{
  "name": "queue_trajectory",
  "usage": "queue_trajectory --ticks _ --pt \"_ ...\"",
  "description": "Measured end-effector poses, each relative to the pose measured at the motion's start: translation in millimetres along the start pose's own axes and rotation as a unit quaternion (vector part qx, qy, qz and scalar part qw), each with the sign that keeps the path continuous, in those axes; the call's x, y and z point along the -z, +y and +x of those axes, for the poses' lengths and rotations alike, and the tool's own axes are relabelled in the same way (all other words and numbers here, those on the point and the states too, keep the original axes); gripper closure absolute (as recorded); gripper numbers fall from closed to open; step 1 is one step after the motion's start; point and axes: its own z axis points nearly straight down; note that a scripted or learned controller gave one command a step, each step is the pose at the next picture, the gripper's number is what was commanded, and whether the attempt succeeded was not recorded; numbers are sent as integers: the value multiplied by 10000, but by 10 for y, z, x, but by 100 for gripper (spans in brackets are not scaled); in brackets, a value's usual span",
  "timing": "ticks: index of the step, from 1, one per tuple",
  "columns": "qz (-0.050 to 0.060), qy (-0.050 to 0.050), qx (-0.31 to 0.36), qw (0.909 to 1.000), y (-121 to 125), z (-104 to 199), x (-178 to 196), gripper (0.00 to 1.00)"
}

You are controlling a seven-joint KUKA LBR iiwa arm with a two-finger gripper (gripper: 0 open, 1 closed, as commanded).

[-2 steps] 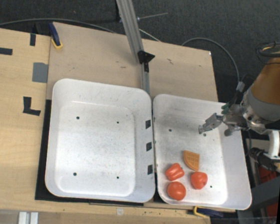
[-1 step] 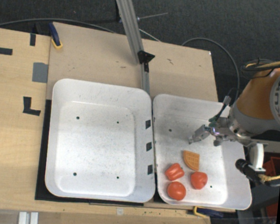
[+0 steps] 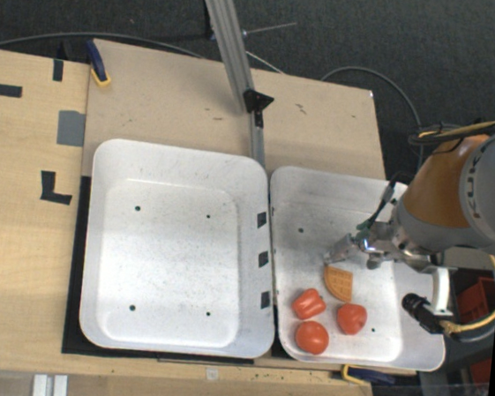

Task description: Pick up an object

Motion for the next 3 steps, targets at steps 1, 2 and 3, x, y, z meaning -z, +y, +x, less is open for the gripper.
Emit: queue_trajectory --ticks 1,2,3 --pt "-19 -2 5 10000 10 4 126 100" --pt "-49 -7 6 10000 -50 77 611 100" --pt "-63 -12 7 10000 -44 116 1239 100"
